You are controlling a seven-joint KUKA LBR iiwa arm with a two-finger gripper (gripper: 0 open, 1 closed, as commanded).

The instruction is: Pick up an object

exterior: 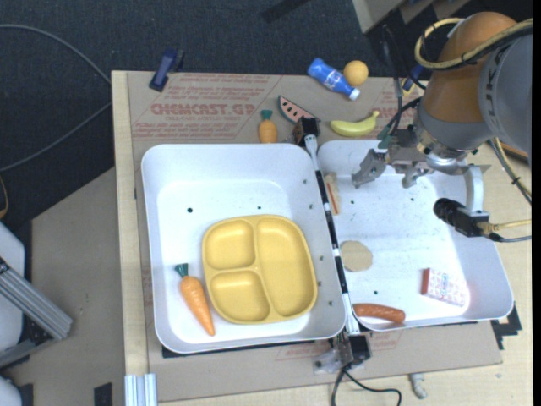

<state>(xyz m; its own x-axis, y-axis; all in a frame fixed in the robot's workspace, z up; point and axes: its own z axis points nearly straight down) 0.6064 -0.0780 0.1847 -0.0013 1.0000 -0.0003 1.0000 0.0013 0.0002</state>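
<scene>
Camera view: my gripper (385, 166) hangs over the back of the right bin (397, 218), near its back-left corner; can't tell from this slant whether my jaws are spread or closed, and I see nothing between them. Candidates in that bin: a round tan cookie-like disc (357, 256) flat on the floor by the left wall, an orange-brown sausage (379, 313) lying along the front edge, a small pink-and-white patterned packet (443, 287) near the front-right corner, a thin tan stick (332, 194) against the left wall. Left bin (169, 227) holds a yellow three-compartment plate (258, 269) and an orange carrot (195, 299) with green top, just beside the plate's left edge. Behind the bins on the bench (203, 108): banana (354, 125), blue bottle (332, 79), small orange ball (357, 72), watermelon slice (292, 108)
</scene>
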